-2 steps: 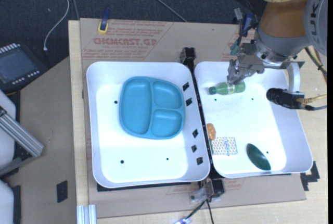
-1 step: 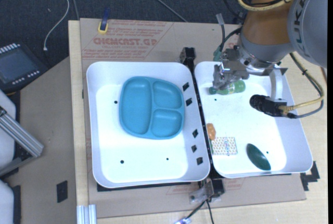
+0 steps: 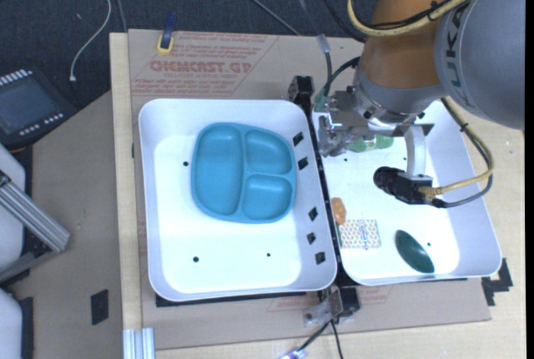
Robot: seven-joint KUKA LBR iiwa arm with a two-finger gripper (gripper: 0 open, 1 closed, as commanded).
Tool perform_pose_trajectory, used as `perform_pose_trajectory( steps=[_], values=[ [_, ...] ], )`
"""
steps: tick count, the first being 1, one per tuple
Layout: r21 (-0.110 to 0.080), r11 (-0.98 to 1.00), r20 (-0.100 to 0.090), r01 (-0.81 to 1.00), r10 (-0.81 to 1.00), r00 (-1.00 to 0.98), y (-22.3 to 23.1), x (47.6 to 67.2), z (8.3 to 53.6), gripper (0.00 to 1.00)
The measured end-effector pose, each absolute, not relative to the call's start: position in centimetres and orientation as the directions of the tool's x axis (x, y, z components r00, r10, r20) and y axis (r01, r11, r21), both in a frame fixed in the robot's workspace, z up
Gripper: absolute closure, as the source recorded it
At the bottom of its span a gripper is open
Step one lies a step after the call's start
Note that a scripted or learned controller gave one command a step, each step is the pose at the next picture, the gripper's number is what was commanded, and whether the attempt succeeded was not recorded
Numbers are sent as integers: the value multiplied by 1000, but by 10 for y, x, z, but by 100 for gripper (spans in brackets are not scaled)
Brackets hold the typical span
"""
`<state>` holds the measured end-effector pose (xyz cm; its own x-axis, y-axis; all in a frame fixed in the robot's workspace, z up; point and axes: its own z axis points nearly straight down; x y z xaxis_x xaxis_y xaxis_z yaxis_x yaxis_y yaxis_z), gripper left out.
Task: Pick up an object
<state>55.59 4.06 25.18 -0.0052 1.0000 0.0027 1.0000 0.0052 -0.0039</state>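
Note:
My gripper hangs over the upper left part of the right bin, close to the wall between the bins, and the arm's orange band and grey body hide most of it. A green object peeks out just beside it, partly covered. Lower in the same bin lie a small orange piece, a speckled square pad and a dark teal oval object. None of these touches the gripper.
The left bin holds a blue divided plate. A black cable fitting with a yellow hose hangs from the arm over the right bin. Cardboard lies under both bins, and cables trail across the dark floor behind.

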Motion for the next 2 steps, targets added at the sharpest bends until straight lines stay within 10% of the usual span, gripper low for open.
perform_pose_trajectory(
  steps=[1, 2],
  values=[
    [-5, 6, 3, 1000, 1000, -6, 84, 530, 245, 100],
    [-3, 1, 1, 1000, 1000, -1, 81, 531, 245, 0]
  ],
)
